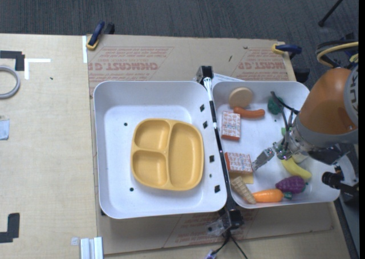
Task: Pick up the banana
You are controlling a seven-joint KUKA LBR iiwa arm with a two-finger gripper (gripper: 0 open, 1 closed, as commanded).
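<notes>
step: approach, no grasp yet | end effector (pixel 263 159) fingers spread, nothing between them | banana (pixel 296 167) just beside it toward the arm's side, in right bin (pixel 259 132) | next: shift over banana, descend, clamp

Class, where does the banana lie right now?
In the camera view, the banana lies in the right bin, near its right edge, just above the purple grapes.
</notes>
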